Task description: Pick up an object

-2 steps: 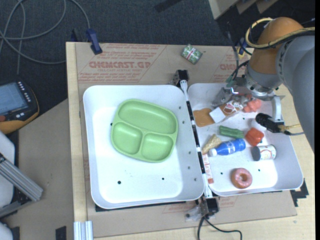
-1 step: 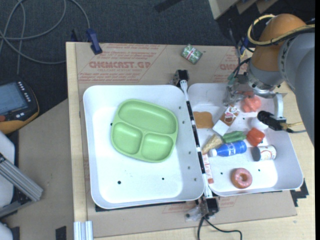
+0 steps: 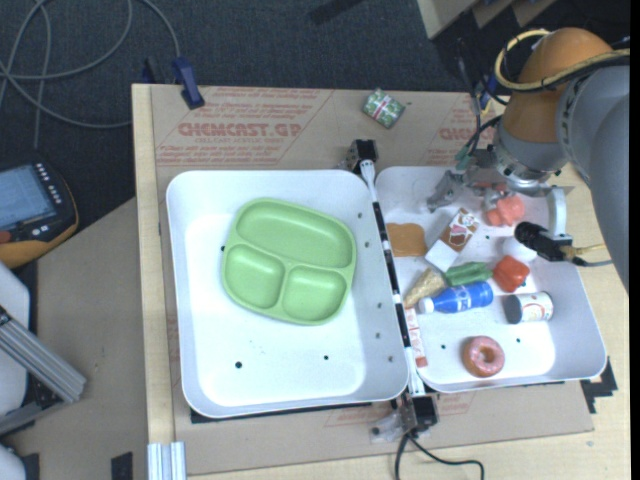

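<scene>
My gripper (image 3: pixel 468 186) hangs low over the far end of the right bin (image 3: pixel 580 353), under the grey wrist with its orange band (image 3: pixel 555 63). Right beside it lies a salmon-pink object (image 3: pixel 505 210), with a small red-and-white carton (image 3: pixel 461 230) just in front of it. Nearer the camera lie a brown flat piece (image 3: pixel 405 238), a green object (image 3: pixel 468 272), a blue bottle (image 3: pixel 462 298), a red block (image 3: pixel 511 273), a white can (image 3: pixel 530 309) and a pink donut (image 3: pixel 484 356). Nothing can be seen held in the gripper.
The left bin (image 3: pixel 200 358) holds a green divided plate (image 3: pixel 288 260). A small green-and-white packet (image 3: pixel 383 108) lies on the cardboard behind the bins. A blue clamp (image 3: pixel 186 81) sits at the bench's far left corner.
</scene>
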